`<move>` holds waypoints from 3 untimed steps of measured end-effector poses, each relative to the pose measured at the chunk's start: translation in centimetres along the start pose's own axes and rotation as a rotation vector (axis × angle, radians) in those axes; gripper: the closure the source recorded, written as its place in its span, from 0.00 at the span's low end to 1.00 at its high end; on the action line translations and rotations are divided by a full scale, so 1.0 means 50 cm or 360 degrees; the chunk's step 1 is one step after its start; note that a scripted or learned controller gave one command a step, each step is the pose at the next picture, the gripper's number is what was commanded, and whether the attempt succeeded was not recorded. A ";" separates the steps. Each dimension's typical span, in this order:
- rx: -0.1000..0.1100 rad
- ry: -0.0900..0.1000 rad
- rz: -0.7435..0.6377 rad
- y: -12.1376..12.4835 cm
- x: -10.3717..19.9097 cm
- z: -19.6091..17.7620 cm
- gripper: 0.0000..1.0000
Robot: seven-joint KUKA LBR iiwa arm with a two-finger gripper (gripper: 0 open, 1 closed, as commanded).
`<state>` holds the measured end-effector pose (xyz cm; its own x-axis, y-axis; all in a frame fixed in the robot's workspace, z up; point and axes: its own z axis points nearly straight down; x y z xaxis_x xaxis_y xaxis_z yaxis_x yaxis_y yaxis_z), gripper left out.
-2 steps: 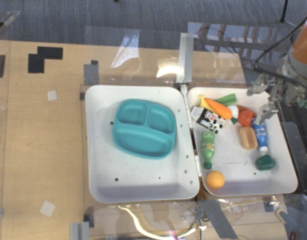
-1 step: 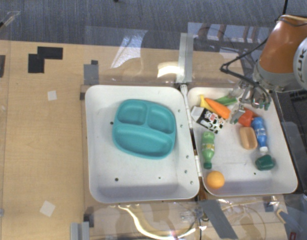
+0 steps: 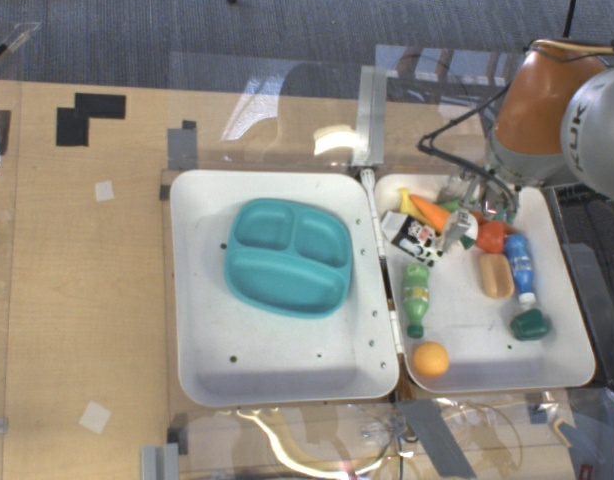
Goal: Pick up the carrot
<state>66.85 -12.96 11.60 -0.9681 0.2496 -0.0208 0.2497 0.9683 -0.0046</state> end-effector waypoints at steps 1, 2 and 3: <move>0.0017 -0.0002 0.0316 0.031 0.010 0.008 0.00; 0.0007 -0.0036 0.0414 0.038 0.029 0.009 0.00; -0.0009 0.0005 0.0760 0.047 0.017 0.011 0.00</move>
<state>66.62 -10.50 11.03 -0.7452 0.6666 -0.0162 0.6665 0.7454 0.0101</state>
